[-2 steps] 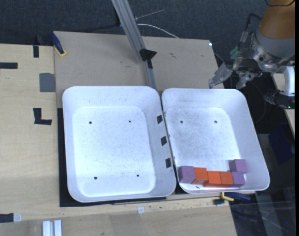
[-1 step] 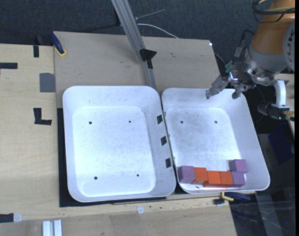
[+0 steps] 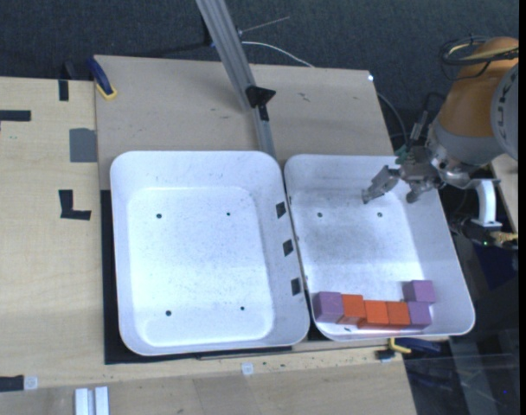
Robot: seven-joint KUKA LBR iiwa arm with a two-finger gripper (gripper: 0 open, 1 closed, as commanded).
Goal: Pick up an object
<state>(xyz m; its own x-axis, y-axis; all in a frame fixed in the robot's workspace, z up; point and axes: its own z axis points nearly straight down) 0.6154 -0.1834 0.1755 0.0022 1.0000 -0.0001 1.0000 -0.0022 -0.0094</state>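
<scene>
A row of blocks lies along the front wall of the right bin (image 3: pixel 436 232): a purple block (image 3: pixel 330 305) at the left, orange blocks (image 3: pixel 377 312) in the middle, and purple blocks (image 3: pixel 419 301) stacked at the right end. My gripper (image 3: pixel 390 188) hangs over the bin's far right part, well behind the blocks. Its two fingers stand spread apart with nothing between them.
The left bin (image 3: pixel 125 232) sits beside the right one, with black clips on the shared edge. A slanted metal pole (image 3: pixel 233 50) rises behind the bins. A blue and yellow clamp (image 3: pixel 103 80) rests at the back left of the board.
</scene>
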